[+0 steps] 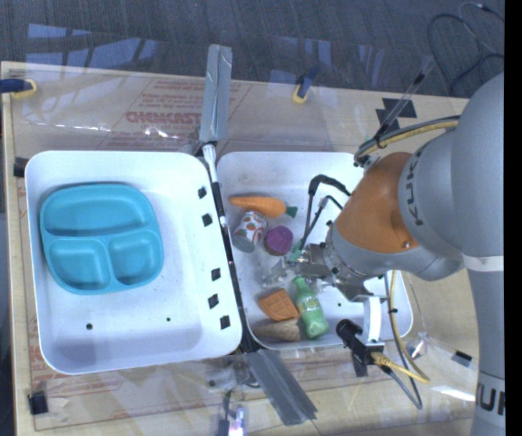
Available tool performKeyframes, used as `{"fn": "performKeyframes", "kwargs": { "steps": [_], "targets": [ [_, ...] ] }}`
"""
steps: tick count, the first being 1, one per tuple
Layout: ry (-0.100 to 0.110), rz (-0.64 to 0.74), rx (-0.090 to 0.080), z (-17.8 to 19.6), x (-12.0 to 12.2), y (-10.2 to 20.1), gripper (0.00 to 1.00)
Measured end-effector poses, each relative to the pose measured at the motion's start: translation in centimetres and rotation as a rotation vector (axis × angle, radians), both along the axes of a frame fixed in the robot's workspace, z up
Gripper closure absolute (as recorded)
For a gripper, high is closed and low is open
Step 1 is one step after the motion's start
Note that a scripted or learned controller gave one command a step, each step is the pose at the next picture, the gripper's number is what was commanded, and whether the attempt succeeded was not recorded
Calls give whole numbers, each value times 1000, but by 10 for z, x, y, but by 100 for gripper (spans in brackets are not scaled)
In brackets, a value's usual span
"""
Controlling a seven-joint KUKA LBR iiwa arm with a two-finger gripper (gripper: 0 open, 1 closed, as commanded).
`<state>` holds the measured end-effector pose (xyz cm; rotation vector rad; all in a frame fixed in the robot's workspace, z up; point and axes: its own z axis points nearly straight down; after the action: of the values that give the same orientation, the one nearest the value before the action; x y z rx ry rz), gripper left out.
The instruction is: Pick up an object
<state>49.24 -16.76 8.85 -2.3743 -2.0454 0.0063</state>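
Note:
In the right bin (333, 164) lie several small items: an orange carrot (259, 204), a grey and white piece (249, 229), a purple ball (279, 239), an orange wedge (280, 305), a green bottle (310, 311) and a brown piece (277, 331) at the front wall. My gripper (303, 263) is down in this bin, just right of the purple ball and directly above the green bottle's top. The orange band of the wrist (376, 209) rises behind it and hides the bin's right half.
The left bin (152, 321) holds a blue three-compartment tray (101, 236). A grey divider bar (213, 98) runs between the bins at the back. Cables (392, 334) hang off the wrist over the right bin's front corner.

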Motion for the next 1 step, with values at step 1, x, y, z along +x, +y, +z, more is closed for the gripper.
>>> {"fn": "performKeyframes", "kwargs": {
  "steps": [1],
  "targets": [
    [2,6,0,7,1,-1,100]
  ]
}}
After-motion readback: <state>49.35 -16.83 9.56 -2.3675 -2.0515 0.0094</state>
